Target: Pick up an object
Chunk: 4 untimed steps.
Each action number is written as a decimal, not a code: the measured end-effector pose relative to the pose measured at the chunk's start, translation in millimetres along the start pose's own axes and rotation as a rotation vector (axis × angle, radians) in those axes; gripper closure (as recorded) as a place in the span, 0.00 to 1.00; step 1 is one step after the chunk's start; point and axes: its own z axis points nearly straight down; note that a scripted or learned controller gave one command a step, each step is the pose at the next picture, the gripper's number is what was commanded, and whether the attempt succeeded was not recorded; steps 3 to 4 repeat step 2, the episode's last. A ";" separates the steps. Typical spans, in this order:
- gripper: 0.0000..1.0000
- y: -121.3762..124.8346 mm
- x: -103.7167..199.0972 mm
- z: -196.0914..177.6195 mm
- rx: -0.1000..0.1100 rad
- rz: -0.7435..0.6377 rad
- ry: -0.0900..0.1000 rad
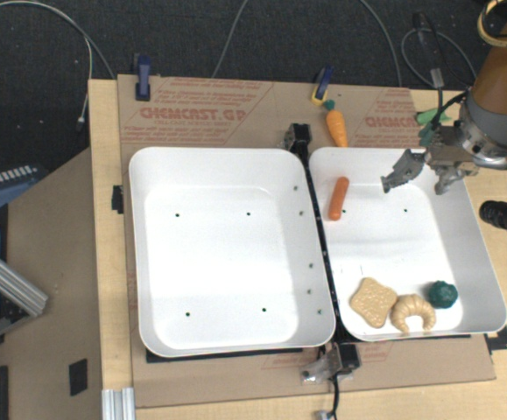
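We find the gripper (pixel 421 171) spread wide and empty above the right bin (pixel 463 234). We advise centring over the sausage (pixel 338 198) near its left wall before descending.

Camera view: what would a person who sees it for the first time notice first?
Probably the orange sausage near the left wall of the right bin, and the open gripper above that bin's far side. Next, the cracker, croissant and green ball clustered at its near edge, and a toy carrot on the board behind.
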 end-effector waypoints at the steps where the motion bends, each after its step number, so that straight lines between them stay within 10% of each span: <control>1: 0.00 18.4 20.0 30.2 0.003 -0.002 0.001; 2: 0.00 82.4 27.5 178.8 0.011 -0.001 0.002; 4: 0.00 82.4 27.5 178.8 0.011 -0.001 0.002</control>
